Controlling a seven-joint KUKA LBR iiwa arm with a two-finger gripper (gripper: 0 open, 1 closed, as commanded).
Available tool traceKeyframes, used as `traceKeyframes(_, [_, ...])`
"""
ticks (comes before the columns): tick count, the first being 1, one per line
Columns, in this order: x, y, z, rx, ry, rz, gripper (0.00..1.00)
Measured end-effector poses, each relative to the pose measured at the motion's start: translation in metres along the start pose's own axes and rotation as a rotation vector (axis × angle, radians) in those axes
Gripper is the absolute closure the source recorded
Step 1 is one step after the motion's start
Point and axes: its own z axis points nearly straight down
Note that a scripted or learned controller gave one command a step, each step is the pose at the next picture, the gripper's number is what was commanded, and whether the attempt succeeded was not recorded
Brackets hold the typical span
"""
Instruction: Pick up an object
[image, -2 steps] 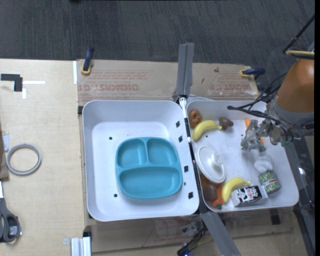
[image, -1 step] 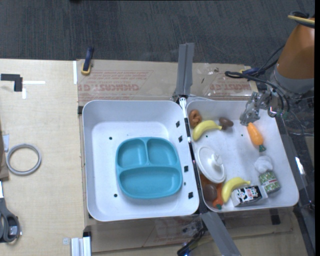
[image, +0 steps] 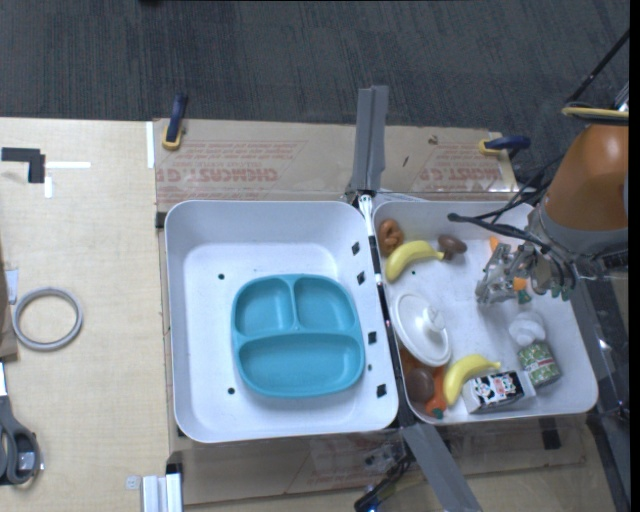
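1. The arm (image: 590, 180) comes in over the right bin (image: 585, 395), its orange band above the bin's far right corner.
2. The hand (image: 497, 285) hangs low near the bin's right wall, toward the far side. I cannot tell how its fingers stand; metal parts blur together there, with a small orange bit (image: 520, 284) just beside them.
3. In that bin, one banana (image: 410, 257) lies near the far left corner, between a brown doughnut-like piece (image: 390, 234) and a dark brown lump (image: 453, 244).
4. A white round lid (image: 423, 329) sits against the left wall, midway along.
5. A second banana (image: 465, 375) lies near the near edge, touching a small black-and-white carton (image: 497, 389); a green can (image: 539, 364) lies just to its right.
6. The left bin (image: 190, 330) holds a blue divided plate (image: 297, 335) in its middle.
7. On the table's left edge rests a grey ring (image: 45, 318).
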Motion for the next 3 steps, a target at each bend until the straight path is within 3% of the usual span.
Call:
traceKeyframes(1, [0.000, 0.000, 0.000, 0.000, 0.000, 0.000, 0.00])
traceKeyframes(2, [-0.028, -0.020, -0.001, 0.001, -0.003, 0.009, 0.00])
traceKeyframes(3, [-0.045, -0.018, -0.001, 0.001, -0.004, -0.029, 0.00])
